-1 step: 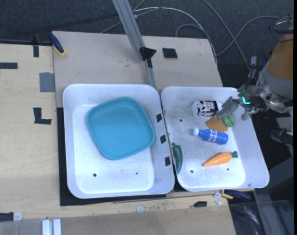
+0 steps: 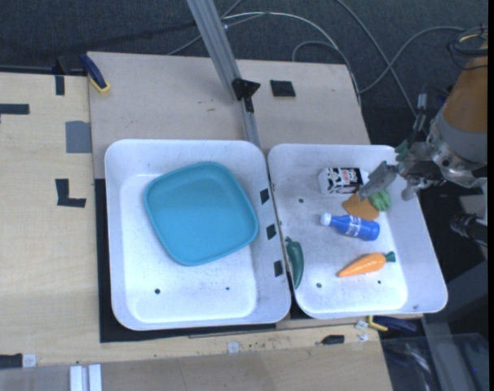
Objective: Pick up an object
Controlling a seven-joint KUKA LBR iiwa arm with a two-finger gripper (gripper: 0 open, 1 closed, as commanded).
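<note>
Nearest the lens, the light wooden tabletop [image 2: 35,218] carries two shallow white plastic bins side by side. Of these, the left bin [image 2: 129,292] holds a square turquoise plastic plate [image 2: 200,212], lying flat toward the bin's upper middle. Beside it, the right bin [image 2: 414,267] holds the smaller things. From the right edge reaches the grey arm with its orange band [image 2: 465,104], and its hand [image 2: 392,179] hangs over the bin's upper right part; whether the hand is clenched or released I cannot tell, since its fingers blur into what may be a green and tan toy [image 2: 369,204] just beneath. A blue plastic bottle with a white cap [image 2: 353,226] lies on its side mid-bin. Below it rests an orange toy carrot [image 2: 364,264]. A small white carton with black patches [image 2: 341,179] sits near the upper middle. A dark green toy pepper [image 2: 295,259] lies against the left wall.
</note>
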